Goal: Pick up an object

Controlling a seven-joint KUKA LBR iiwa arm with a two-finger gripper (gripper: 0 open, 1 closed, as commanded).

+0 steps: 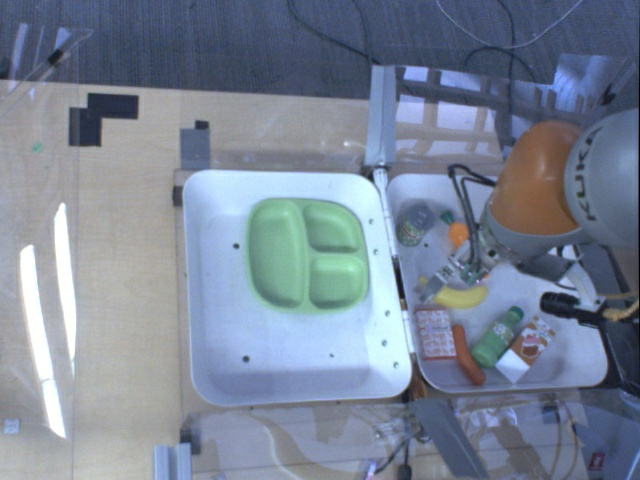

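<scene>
The right bin (590, 373) holds several small items: a yellow banana (462, 296), a green bottle (496, 337), a red sausage (467, 355), a red-and-white packet (434, 332), a small carton (527, 348), a grey can (413, 223) and an orange piece (458, 234). My gripper (464, 267) hangs low over the bin's middle, right above the banana and just below the orange piece. The arm's orange band and grey wrist cover the bin's far right part.
The left bin (215, 368) carries a green three-compartment tray (305, 254). A metal post (380, 118) stands behind the gap between the bins. Black cables run across the floor at the back and along the right bin's right side.
</scene>
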